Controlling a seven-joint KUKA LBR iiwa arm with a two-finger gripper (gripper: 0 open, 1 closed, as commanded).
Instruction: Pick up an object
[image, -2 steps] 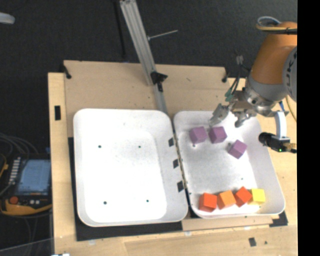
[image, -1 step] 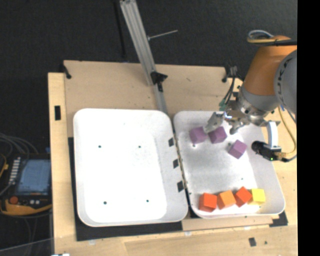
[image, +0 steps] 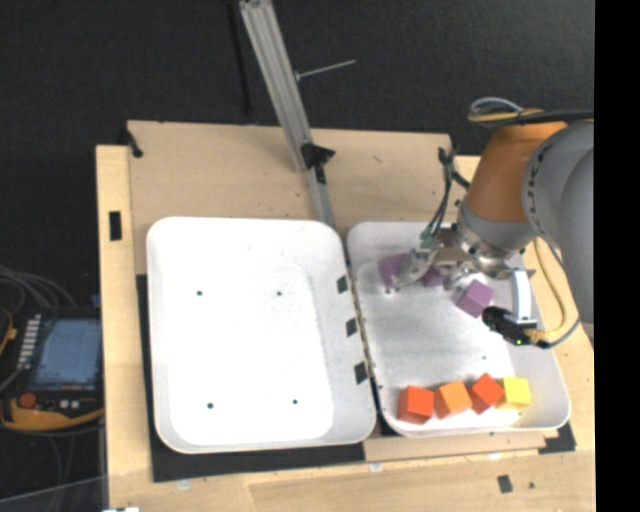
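Purple blocks lie at the far end of the right bin, one just left of the gripper and another just to its near right, both close, though whether its grip is parted or closed cannot be told.

White bins; purple blocks; along right bin's near edge, orange blocks, red block, yellow block.

Two white bins sit on the bench. The right bin holds three purple blocks, three orange-red blocks and one yellow block.
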